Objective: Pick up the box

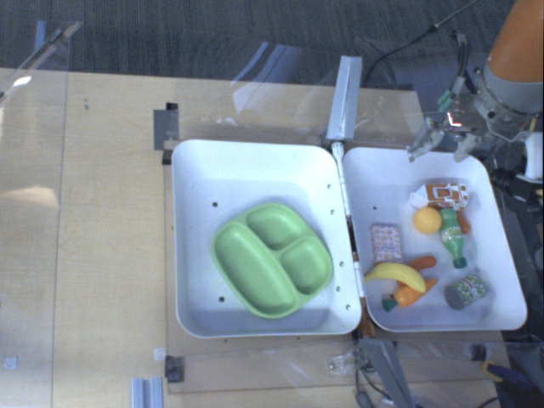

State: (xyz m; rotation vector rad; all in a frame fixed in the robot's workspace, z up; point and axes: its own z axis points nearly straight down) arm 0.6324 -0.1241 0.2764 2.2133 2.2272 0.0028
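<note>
- Starting at the near end of the right bin (510, 313): a small grey-green can (466, 291) is sitting by the near right corner, and a carrot (410, 295) is lying just left of it with a banana (394, 272) curving right behind that.
- A little further back, a flat pinkish packet (386, 242) is lying close to the divider side, and a green bottle (453, 246) is lying on the right, next to a yellow lemon-looking ball (427, 220).
- The box (446, 195), which looks like a small orange-and-white carton, is lying just beyond the lemon and the bottle top, in the far half of the right bin. Its long axis is running roughly left to right across the view, maybe tipped a touch.
- It's crowded on its near side (the lemon seems to be touching it), but the far side is looking open, at least from this angle.
- Furthest back, the tool (442, 140) is hanging over the far rim of that same bin, so the box is lying toward the camera from it and only slightly to the right.
- Two fingers are showing spread apart with nothing between them, so it's open and carrying nothing.
- Judging by that, the next move is probably a short slide toward the camera plus a drop, with the fingers closing across the box's short side so they aren't bumping the lemon.
- The left bin (195, 228), with the green divided plate (272, 258) on the desk's other side, isn't coming into this at all.
</note>
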